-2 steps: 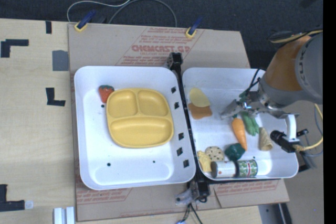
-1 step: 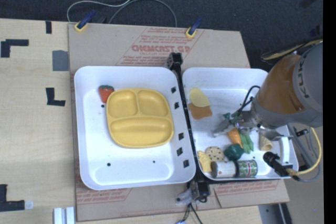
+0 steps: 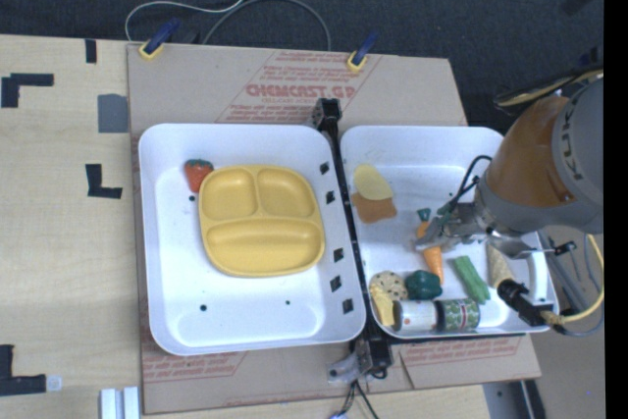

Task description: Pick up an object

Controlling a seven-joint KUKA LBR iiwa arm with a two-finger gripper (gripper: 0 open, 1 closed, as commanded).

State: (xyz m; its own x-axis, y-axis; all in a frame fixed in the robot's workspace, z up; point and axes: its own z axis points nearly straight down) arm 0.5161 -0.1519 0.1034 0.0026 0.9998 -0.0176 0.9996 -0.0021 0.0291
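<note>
Arm (image 3: pixel 549 162): grey with orange band, reaching in over right bin's right edge.
Left bin (image 3: pixel 167 309): yellow divided plate (image 3: pixel 262 219) in the middle, red strawberry (image 3: pixel 198 173) touching plate's upper-left rim.
Right bin (image 3: pixel 432 147): small stuff crowded toward bottom edge.
Claw (image 3: pixel 444 223): low over right bin's middle, tips just above a carrot (image 3: pixel 433 260); open or closed, can't tell from here, nothing visibly gripped.
Likely target: that carrot, just beside a dark green lump (image 3: pixel 424 286) and a green stick (image 3: pixel 471 278).
Along bottom edge: bottle (image 3: pixel 440 315) lying flat, cookie (image 3: pixel 387 287) near bottom-left corner.
Upper left: yellow slice (image 3: pixel 371 181) resting on brown block (image 3: pixel 375 207).
Tip: probably best dropping straight down, centred on carrot, clear of green neighbours.
</note>
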